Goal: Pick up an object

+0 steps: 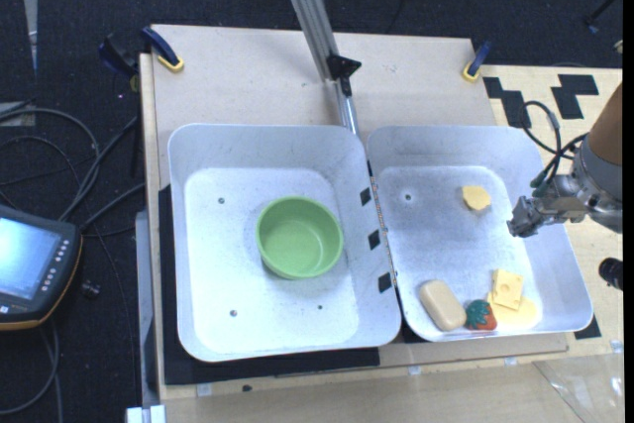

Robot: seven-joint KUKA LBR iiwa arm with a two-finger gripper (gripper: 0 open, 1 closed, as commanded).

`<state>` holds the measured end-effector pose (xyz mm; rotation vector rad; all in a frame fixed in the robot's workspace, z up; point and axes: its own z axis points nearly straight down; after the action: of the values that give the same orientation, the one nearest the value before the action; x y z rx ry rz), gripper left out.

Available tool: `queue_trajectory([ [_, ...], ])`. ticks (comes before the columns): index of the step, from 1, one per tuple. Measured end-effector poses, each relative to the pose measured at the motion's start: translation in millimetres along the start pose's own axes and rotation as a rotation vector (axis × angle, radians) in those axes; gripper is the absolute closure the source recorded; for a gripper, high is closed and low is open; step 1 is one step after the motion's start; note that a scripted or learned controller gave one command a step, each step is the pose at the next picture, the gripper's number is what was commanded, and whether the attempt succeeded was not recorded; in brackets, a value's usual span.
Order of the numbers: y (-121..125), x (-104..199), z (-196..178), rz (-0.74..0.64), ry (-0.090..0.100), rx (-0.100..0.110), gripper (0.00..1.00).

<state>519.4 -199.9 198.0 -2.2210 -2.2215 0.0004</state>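
Gripper (523,218) positioned over the right bin (426,154), its finger state not discernible.
A yellow piece (476,199) is seen just left of it; a tan block (442,304) lies nearer the front edge.

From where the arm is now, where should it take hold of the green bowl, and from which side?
Grip the green bowl by its rim, coming straight down from above, one finger inside and one outside the wall. It stands upright and open in the left bin, with bare floor all around. The body looks too wide to span. The tool is over the right bin.
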Motion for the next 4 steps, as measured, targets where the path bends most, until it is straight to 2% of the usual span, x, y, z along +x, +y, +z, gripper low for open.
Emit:
queue_trajectory([
  [1,0.0,0.0,0.0,0.000,0.000,0.000,0.00],
  [2,5.1,5.4,59.7,-0.001,0.002,0.005,0.00],
  [3,5.3,5.5,102.8,0.000,0.000,-0.001,0.00],
  [4,5.6,5.4,92.0,0.000,0.000,-0.002,1.00],
])
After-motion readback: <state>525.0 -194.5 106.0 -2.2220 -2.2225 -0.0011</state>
